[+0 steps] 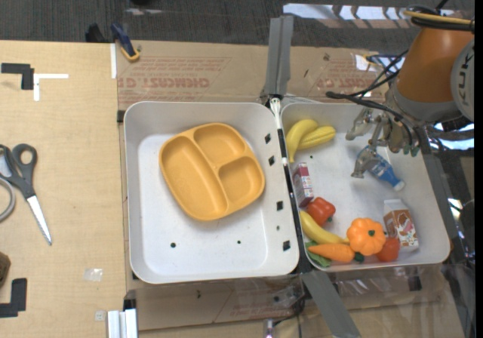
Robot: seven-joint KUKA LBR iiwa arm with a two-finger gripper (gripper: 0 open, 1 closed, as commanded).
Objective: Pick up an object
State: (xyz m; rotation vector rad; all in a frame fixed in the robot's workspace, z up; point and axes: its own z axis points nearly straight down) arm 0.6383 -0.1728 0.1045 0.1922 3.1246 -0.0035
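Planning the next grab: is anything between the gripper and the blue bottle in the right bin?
Nothing visible does. The gripper hangs right above the blue bottle in the right bin, at its upper end. The carton and pumpkin lie farther down the bin, apart from it.

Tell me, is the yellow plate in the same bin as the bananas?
No, the yellow plate lies alone in the left bin, while the bananas lie in the right bin.

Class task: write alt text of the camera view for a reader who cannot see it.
A gripper hangs over the right bin, just above a small blue bottle, among bananas, a pumpkin and a carton. The left bin holds a yellow divided plate.
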